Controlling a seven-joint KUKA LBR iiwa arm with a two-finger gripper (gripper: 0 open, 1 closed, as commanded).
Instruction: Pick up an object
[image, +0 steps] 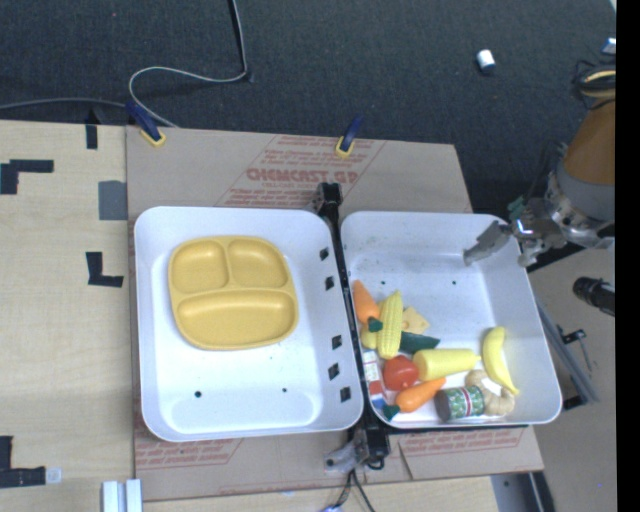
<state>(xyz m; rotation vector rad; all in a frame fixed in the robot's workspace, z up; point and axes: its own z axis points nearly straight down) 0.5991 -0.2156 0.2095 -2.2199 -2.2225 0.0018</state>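
The right bin (440, 245) holds a pile of toy food along its near side: an orange carrot (364, 300), a corn cob (390, 323), a red tomato (400, 372), a yellow banana (500, 358), a second carrot (420, 393) and a small can (462, 402). My gripper (490, 242) hangs over the bin's far right corner, well apart from the pile, with nothing visible between its fingers. The grey arm with its orange band (590, 150) enters from the right.
The left bin (170, 400) carries a yellow divided plate (234, 291). A black hinge strip (337, 300) runs between the bins. Cardboard (300, 170) lies under both, with cables (190, 75) on the dark floor behind.
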